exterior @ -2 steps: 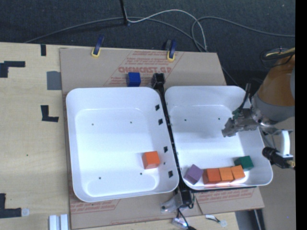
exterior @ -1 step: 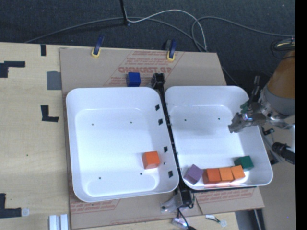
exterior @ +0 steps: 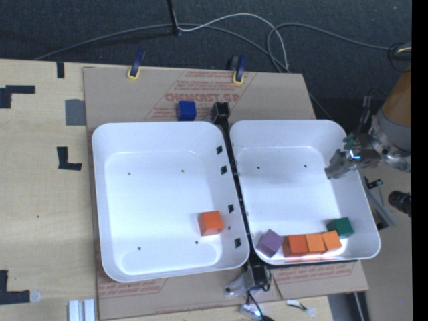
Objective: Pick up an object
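**Bench inventory, left to right: two bins, six blocks in them, one gripper**

1. Tan bench top (exterior: 40, 199), far left, marked with short black tape strips and one grey patch.
2. Brown cardboard sheet (exterior: 194, 92) with red printing, lying under both bins; two blue-and-yellow clamps (exterior: 136, 65) pin its far edge.
3. Small blue cube (exterior: 186, 110), on the cardboard just beyond the far rim of the left bin, outside either bin.
4. Left shallow white plastic bin (exterior: 107, 179). Contents: one orange cube (exterior: 210, 223), resting on the floor toward the near right corner, apart from the walls.
5. Black clips (exterior: 221, 112) along the seam where the two bins meet, the largest at the far end.
6. Right shallow white plastic bin (exterior: 287, 129). Contents, all lined up along the near wall:
 - purple cube (exterior: 269, 243), tilted, leftmost in the row;
 - dark orange cube (exterior: 295, 245), just beside the purple one;
 - orange cube (exterior: 314, 243), touching the dark orange one;
 - lighter orange cube (exterior: 332, 241), touching its neighbour;
 - green cube (exterior: 342, 227), at the row's right end, set slightly farther back, near the right wall.
7. Metal two-finger gripper (exterior: 336, 166), at the right rim of the right bin, about halfway along it, well apart from the row of cubes. Nothing is seen between its tips; whether it is open or closed cannot be told at this size.
8. Grey arm with orange band (exterior: 401, 105), entering from the right edge behind the gripper.
9. Grey cables (exterior: 221, 24), looping over the dark floor beyond the bench.
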`<move>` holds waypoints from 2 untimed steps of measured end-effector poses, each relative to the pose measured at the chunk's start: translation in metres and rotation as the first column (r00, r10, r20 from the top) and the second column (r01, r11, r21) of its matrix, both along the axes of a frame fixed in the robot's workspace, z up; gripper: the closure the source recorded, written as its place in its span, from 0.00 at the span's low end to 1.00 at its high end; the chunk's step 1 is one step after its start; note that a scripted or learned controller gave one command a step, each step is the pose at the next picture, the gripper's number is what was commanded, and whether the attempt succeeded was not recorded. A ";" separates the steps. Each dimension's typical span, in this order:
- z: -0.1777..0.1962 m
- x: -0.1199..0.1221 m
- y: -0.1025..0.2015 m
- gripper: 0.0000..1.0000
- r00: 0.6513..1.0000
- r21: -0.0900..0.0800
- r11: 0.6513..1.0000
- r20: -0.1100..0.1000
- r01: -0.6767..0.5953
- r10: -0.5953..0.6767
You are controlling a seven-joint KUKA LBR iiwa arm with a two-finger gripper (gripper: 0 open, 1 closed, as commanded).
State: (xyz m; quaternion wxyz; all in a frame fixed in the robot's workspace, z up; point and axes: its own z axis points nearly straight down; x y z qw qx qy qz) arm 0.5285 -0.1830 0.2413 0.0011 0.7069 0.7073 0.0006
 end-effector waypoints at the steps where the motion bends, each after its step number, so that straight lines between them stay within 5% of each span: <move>1: -0.011 -0.004 0.054 1.00 1.000 0.002 1.000 -0.003 -0.004 0.004; 2: -0.004 -0.005 0.099 1.00 1.000 0.001 1.000 -0.002 -0.004 0.004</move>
